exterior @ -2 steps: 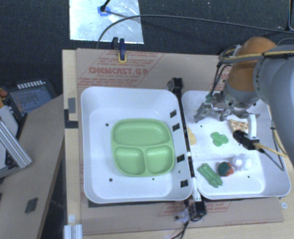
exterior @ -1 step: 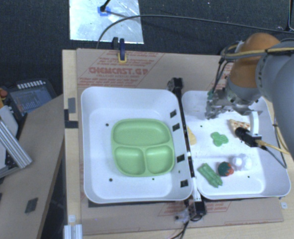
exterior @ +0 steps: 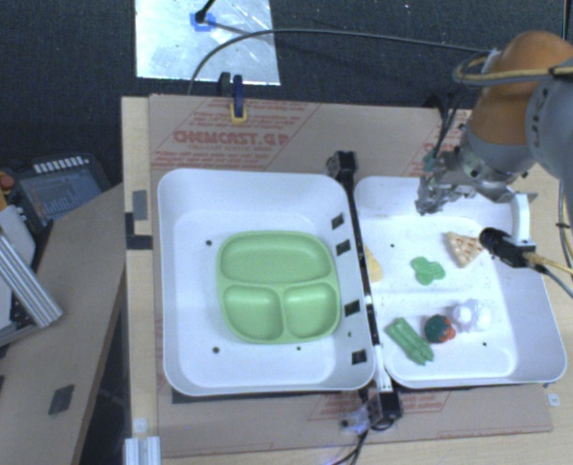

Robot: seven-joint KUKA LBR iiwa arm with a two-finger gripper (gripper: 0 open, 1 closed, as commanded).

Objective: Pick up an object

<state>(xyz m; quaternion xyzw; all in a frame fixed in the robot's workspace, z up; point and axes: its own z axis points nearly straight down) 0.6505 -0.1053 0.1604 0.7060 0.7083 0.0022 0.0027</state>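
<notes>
My gripper (exterior: 431, 202) hangs over the back of the right bin (exterior: 538, 356), fingers pointing down, with nothing visible between them. In front of it to the right lies a pizza-slice toy (exterior: 463, 248). A green leafy piece (exterior: 427, 270) sits mid-bin. Near the front lie a green pod-shaped toy (exterior: 407, 341), a red and green round toy (exterior: 439, 328) and a white piece (exterior: 468, 315). A yellow item (exterior: 372, 264) lies against the bin's left wall.
The left bin (exterior: 184, 211) holds a green three-compartment tray (exterior: 274, 285). A black divider clamp (exterior: 345, 168) sits between the bins. A black part of the arm (exterior: 504, 247) overhangs the right bin's right side. Cables run behind the bench.
</notes>
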